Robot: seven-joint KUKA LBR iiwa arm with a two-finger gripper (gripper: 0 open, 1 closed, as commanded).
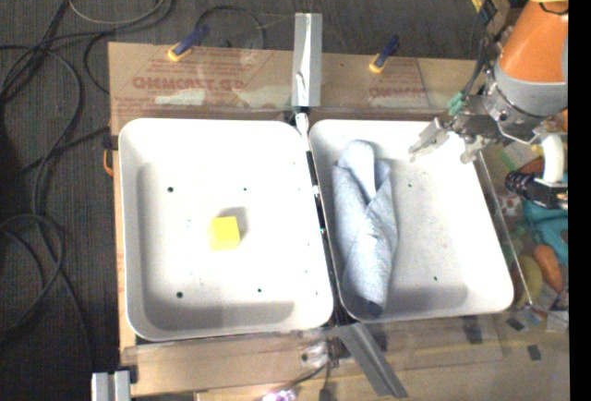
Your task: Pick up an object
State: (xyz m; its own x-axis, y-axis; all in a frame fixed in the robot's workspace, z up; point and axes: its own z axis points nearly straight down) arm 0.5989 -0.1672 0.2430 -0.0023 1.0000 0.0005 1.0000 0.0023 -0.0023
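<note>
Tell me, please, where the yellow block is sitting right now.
The yellow block lies near the middle of the left bin, alone on its floor, well apart from the blue cloth in the right bin.

grey arm [528, 94], orange band, metal wrist fittings

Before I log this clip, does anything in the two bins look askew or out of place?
Little stands out. The pale blue crumpled cloth lies bunched along the right white bin's left side. The small yellow block sits alone in the left white bin. The gripper is over the right bin's upper edge.
</note>
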